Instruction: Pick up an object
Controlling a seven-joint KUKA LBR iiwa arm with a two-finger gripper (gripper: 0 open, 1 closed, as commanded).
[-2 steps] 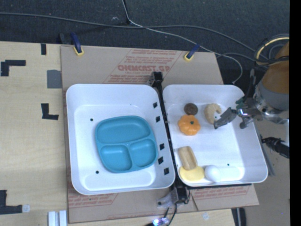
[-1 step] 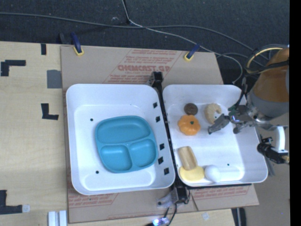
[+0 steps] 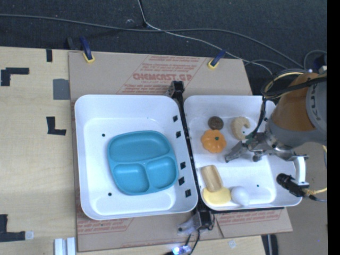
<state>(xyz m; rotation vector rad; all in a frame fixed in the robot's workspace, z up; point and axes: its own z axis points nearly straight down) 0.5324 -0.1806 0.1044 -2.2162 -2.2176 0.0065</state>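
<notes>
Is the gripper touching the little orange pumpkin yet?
Apart. The camera view shows bare white bin floor between the gripper and the orange pumpkin.

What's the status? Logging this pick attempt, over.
Gripper low in right bin, nothing seen held. Orange pumpkin just left of it. No obstruction.

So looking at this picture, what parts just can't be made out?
- Tool: small and dark in the camera view, so whether it is open or shut cannot be told.
- Arm: cut off by the right edge.
- Right bin: its right wall is hidden under the arm.
- White round object: too washed out against the bin to identify.
- Small dark round object: too small to name.
</notes>
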